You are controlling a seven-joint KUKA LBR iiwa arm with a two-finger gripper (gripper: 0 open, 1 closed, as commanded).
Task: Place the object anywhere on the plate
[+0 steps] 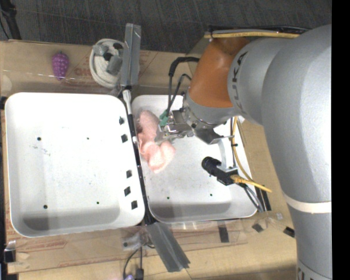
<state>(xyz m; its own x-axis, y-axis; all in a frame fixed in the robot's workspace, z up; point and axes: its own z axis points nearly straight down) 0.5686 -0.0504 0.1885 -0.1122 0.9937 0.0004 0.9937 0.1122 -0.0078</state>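
I see two shallow white bins side by side, the left bin (pixel 64 162) and the right bin (pixel 192 206), touching along a grey divider (pixel 134 156); a purple object (pixel 60 65) lies on the bench (pixel 29 63) behind the left bin; a white coiled item (pixel 107 61) sits near it, to its right.

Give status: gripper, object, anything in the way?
Gripper low in right bin, at the pink object; grasp unclear. Object against the bin's left wall. Plate not identifiable.
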